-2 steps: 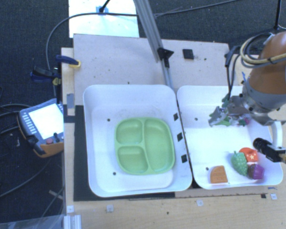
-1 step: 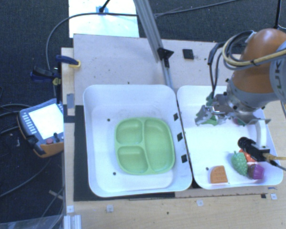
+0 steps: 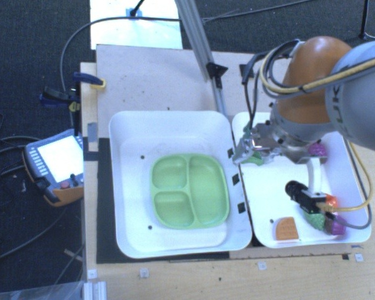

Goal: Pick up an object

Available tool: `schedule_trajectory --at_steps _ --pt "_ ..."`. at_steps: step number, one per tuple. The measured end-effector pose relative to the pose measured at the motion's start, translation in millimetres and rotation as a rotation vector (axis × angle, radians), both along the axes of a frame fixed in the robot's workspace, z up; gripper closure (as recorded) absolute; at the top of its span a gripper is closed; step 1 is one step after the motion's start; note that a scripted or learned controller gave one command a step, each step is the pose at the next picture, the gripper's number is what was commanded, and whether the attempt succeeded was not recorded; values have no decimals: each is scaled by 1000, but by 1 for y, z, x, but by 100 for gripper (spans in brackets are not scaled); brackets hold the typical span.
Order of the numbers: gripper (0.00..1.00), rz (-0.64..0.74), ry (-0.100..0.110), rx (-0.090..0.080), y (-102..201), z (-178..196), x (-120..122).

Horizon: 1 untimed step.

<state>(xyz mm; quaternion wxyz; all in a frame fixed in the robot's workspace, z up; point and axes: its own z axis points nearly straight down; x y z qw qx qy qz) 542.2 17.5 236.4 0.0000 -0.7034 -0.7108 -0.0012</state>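
Gripper [image 3: 250, 147] hangs low over the back-left corner of the right bin [image 3: 269, 192]; whether it is apart or together I cannot tell. A green piece [image 3: 257, 159] lies right at its tip. A purple piece [image 3: 317, 149] sits toward the right edge, and an orange block [image 3: 286, 229] lies by the front edge. The left bin [image 3: 131, 186] holds a green tray [image 3: 189, 189].

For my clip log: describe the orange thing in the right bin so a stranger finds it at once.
Start at the right one of the two white bins. Near its bottom edge, left of the middle, lies a small orange square. It is flat and plain orange, apart from the green and purple toy to its right.
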Motion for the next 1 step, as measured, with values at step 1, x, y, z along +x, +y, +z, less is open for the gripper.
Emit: schedule_trajectory --at_steps 1 --pt "100 1 1 0 59 -14 8"
